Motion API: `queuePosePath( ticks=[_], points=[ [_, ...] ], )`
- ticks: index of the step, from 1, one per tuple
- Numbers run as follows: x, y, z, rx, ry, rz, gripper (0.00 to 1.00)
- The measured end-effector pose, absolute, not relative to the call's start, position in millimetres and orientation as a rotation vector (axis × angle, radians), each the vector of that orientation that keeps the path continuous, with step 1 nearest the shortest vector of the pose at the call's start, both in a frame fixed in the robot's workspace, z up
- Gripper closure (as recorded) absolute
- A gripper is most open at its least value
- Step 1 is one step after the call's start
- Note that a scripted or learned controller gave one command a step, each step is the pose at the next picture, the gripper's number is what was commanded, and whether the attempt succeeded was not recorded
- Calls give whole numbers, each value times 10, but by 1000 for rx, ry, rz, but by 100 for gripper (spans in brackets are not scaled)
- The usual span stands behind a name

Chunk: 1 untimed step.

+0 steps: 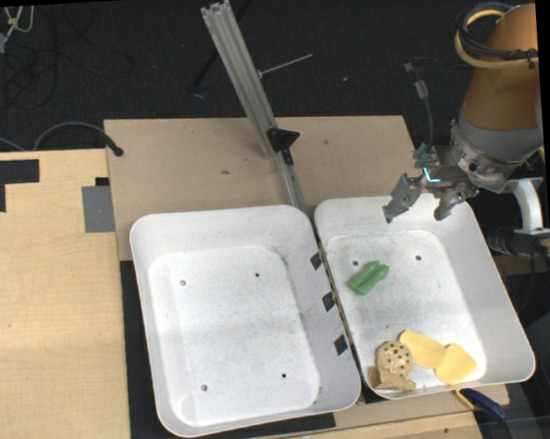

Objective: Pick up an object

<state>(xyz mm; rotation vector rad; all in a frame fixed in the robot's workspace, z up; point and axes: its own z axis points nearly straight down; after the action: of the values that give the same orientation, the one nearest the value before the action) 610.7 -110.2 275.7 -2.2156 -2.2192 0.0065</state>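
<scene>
- Your pincer (422, 202) hangs over the far edge of the shallow white plastic bin on the right (485, 274), its two grey fingers spread apart with nothing between them.
- You see the grey arm with the orange band (500, 85) rising from the pincer toward that bin's far right corner.
- Inside that right bin, nearer its left wall and about midway along, your small green elongated object (367, 278) lies flat, well apart from the pincer.
- At that bin's near edge you have a yellow, soft-looking lumpy object (437, 355), and just beside it on its left a tan perforated round piece (392, 358); the two appear to touch.
- To the left of that bin, touching it edge to edge, sits the second shallow white bin (166, 268).
- Both bins rest on the brown tabletop (187, 164), and a slanted grey metal rail (247, 84) reaches from beyond the right bin's far left corner.
</scene>
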Motion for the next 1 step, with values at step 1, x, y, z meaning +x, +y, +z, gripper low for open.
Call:
queuePosePath(
  ticks=[1],
  points=[
    [6113,-1106,2779,-2219,-2220,2,0]
  ],
)
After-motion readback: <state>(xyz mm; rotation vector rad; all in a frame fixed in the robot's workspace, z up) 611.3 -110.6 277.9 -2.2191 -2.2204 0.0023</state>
